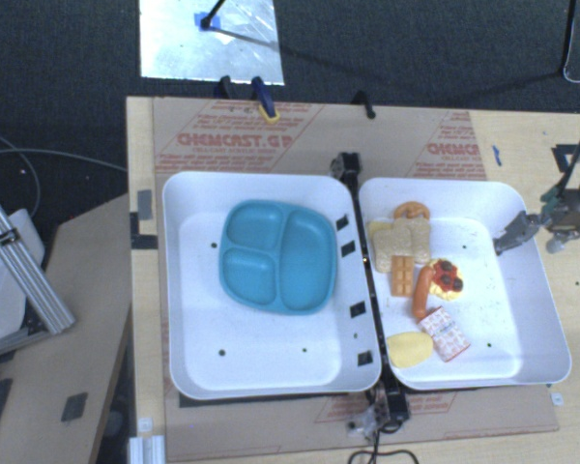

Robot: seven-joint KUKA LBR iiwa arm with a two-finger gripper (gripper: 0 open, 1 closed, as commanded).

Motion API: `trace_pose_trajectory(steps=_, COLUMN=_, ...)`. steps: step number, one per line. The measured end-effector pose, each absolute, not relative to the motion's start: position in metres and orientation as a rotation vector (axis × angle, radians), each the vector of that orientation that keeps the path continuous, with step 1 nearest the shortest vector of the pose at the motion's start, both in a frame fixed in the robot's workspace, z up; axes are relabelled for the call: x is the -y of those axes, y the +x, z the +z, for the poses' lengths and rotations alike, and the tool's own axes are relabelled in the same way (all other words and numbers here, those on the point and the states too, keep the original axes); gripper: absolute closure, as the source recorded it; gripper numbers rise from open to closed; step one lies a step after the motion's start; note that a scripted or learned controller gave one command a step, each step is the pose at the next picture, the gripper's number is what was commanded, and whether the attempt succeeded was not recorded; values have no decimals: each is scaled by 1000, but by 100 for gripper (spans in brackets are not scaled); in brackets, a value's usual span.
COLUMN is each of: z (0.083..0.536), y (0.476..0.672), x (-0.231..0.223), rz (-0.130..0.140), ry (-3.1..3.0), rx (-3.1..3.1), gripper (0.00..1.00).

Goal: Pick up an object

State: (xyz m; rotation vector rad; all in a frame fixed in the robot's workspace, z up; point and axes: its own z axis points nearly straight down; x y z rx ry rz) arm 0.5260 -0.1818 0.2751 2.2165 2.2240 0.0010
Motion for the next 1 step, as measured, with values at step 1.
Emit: trace_pose_trajectory(steps=1, z=122, y=542, x=126, rz=-4, ry=2218, rx=-2238, gripper=0)
